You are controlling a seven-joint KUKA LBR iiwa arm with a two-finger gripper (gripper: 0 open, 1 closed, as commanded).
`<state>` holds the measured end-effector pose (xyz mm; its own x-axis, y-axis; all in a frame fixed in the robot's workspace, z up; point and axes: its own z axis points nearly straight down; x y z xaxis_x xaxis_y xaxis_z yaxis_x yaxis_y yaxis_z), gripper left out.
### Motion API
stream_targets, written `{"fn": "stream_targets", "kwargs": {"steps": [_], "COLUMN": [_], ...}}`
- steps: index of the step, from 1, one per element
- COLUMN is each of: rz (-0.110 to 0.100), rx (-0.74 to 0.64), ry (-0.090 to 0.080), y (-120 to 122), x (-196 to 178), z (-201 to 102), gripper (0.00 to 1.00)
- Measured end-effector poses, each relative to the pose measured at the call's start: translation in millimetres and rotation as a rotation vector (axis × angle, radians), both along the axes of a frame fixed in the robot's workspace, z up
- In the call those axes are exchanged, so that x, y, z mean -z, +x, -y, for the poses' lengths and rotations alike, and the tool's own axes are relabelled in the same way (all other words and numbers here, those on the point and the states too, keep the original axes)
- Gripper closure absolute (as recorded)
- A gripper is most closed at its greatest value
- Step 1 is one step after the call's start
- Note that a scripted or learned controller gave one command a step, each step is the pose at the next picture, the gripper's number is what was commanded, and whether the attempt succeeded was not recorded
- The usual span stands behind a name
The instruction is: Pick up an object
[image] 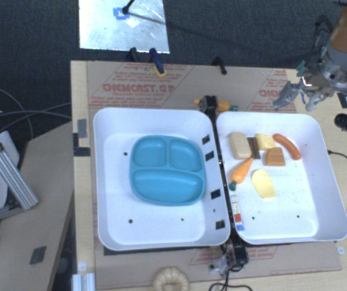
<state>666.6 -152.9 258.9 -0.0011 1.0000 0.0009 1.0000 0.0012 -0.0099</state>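
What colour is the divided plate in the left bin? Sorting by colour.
Light blue divided plate, camera view.

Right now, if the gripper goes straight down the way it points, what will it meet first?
Probably the back rim of the right bin, or the bench just behind it. The gripper hangs above that edge, short of the sausage and other food. Depth is unclear from this single view.
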Motion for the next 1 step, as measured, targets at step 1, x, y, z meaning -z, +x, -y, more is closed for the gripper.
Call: {"fn": "stream_targets", "kwargs": {"steps": [1], "rz": [0.012], "rx": [-0.002], "ry": [-0.002], "y": [1.6], "x": [-8.6], "z": [-0.6], "gripper": [0.0]}}
